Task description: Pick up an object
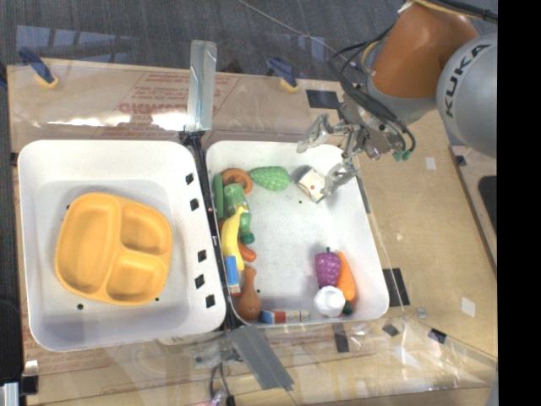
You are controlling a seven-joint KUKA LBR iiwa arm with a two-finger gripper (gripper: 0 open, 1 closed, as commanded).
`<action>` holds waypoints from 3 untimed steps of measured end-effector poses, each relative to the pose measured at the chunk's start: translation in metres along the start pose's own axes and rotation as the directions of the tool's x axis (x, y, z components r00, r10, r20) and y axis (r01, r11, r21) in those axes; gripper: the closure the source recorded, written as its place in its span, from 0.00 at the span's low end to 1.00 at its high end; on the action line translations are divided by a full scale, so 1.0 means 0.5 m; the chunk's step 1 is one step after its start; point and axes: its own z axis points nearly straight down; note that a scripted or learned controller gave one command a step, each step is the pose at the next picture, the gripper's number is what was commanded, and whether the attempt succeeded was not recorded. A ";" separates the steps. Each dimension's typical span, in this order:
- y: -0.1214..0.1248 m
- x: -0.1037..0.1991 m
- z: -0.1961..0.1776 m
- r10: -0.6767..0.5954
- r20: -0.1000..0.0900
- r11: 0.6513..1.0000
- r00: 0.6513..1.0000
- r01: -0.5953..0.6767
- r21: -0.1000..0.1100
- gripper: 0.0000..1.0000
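Note:
My gripper hangs over the back right corner of the right bin, fingers spread open. A small white and tan block lies on the bin floor right by the lower fingertip, not clamped between the fingers. Other toys in this bin: a green leafy piece, an orange ring, a green and yellow pile along the left wall, a brown drumstick, a purple grape bunch, an orange carrot and a white ball.
The left bin holds a yellow divided tray. A marker-like stick lies at the right bin's front wall. A metal clamp stands behind the rim between the bins. The arm's cables loop above the wrist.

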 end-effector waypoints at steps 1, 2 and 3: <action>0.013 0.059 0.220 -0.219 -0.006 0.976 0.976 0.219 -0.005 0.00; 0.042 0.151 0.221 -0.248 -0.006 0.969 0.969 0.248 -0.007 0.00; 0.078 0.270 0.221 -0.287 -0.006 0.958 0.958 0.287 -0.008 0.00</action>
